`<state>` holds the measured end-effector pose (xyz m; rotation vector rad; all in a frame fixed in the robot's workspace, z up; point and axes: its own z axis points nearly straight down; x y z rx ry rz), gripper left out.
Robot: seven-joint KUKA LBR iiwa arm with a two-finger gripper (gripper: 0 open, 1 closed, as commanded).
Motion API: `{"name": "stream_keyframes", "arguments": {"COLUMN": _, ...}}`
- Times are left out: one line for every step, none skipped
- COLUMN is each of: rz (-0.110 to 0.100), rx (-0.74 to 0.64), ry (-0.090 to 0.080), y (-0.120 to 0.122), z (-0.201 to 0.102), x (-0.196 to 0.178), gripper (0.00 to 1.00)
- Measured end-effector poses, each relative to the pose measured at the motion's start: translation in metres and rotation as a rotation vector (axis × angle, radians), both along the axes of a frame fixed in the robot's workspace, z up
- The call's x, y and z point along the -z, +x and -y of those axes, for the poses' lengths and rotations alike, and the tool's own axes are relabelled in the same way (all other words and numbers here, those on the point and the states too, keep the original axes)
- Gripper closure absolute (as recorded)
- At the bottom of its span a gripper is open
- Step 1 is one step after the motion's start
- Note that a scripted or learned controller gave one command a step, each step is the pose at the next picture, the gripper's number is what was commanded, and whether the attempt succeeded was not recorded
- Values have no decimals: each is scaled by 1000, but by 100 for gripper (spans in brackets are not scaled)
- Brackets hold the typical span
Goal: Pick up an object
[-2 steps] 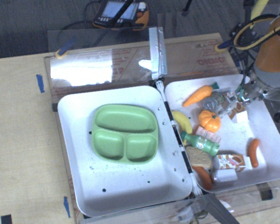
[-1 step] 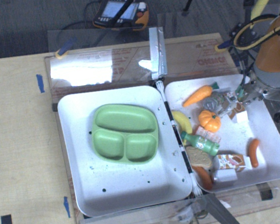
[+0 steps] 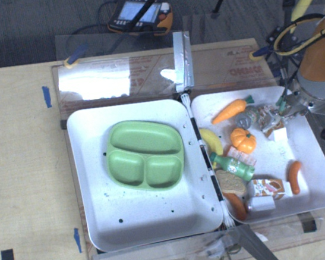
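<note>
Grey arm [image 3: 319, 83] (orange band above)

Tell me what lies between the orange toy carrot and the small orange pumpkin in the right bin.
In the camera view, a small grey, roundish object lies between the orange toy carrot and the small orange pumpkin; what it is cannot be told.

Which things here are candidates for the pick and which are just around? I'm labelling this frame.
Candidates, right bin: carrot, small pumpkin, banana, green bottle, sausage, small carton.

Just around: green divided tray in left bin, handheld pendant beyond bench.
</note>
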<state>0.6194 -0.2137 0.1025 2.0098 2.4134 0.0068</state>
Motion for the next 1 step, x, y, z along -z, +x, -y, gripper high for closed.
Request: {"name": "stream_keyframes", "arguments": {"rz": -4, "rx": 117, "ry": -4, "y": 37, "z": -40, "x": -83, "gripper": 100}}
